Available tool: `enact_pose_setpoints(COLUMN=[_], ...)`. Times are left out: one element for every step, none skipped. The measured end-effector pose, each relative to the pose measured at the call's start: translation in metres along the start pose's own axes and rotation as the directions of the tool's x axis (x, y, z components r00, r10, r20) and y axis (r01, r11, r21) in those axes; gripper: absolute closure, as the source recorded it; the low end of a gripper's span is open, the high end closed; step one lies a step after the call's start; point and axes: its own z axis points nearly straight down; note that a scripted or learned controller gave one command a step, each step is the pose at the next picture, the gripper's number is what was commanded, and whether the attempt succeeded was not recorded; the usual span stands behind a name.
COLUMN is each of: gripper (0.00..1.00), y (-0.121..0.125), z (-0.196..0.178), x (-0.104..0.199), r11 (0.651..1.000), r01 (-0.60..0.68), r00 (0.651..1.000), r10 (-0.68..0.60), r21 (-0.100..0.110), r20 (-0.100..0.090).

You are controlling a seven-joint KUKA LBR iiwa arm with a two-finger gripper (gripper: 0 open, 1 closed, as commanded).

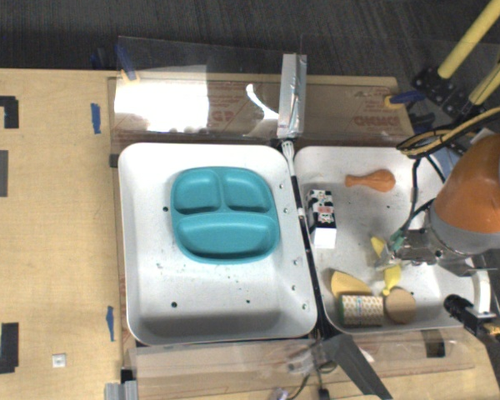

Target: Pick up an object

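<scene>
Now: gripper (397,248) low in right bin (425,161), fingers' state unclear | yellow piece (378,246) just beside it | teal tray (225,212) in left bin (142,223)

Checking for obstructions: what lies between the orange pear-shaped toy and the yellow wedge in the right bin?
Bare white bin floor separates the orange toy from the yellow wedge in the camera view.

Tan bench top (42,248) with black tape marks (4,111) and blue tape bits (95,117), bearing two shallow white bins side by side, left bin (150,307) and right bin (425,302), touching.
</scene>
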Motion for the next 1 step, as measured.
enact_pose_setpoints(gripper=[1.0], y=[0.0237], z=[-0.0881], x=[0.0994], r11=[0.998], r01=[-0.067], r00=[0.998], r10=[0.068], r21=[0.008], r20=[-0.003])
